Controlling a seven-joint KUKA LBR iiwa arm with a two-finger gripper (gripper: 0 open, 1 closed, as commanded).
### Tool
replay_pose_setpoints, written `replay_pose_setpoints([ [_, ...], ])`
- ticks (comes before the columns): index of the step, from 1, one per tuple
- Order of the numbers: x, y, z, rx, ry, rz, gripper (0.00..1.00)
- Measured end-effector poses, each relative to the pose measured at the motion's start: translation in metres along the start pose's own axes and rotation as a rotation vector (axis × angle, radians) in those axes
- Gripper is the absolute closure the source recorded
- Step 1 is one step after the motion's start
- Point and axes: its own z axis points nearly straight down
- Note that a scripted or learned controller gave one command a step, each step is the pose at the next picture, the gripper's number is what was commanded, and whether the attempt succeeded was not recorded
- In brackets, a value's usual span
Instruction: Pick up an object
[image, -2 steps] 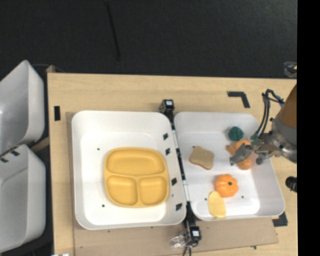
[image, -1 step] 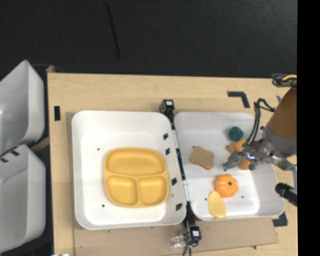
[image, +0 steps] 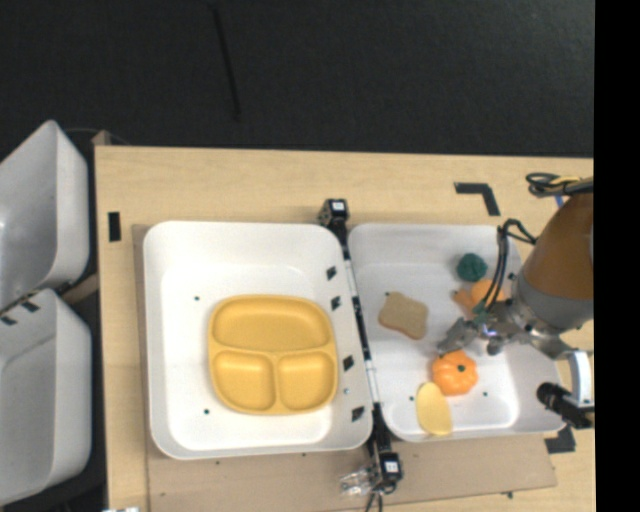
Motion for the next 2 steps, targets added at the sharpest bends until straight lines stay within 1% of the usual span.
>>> replay_pose_setpoints([
  [1, -0.001, 0.002, -0.011, -0.003, 0.001, 0.004, 1.00],
  [2, -0.004, 0.003, -0.051, -0.009, -0.002, 0.002, 1.00],
])
